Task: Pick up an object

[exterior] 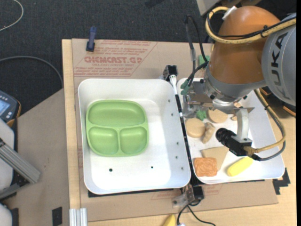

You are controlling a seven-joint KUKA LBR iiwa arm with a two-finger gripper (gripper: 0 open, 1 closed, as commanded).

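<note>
The right bin (277, 166) holds a scatter of small things. A yellow piece (240, 165), banana-like and lying flat at a slant, rests near the bin's front right corner. Just left of it sits a square orange piece (205, 165) with a rough, textured top, close to the front rim. Behind that lies a flat tan wedge (217, 153). Further back, by the bin's left wall, a round tan disc (194, 126) lies flat, with a small pale beige lump (207, 133) touching its right side. A green thing (201, 113) shows partly behind them; its shape cannot be told.
</note>
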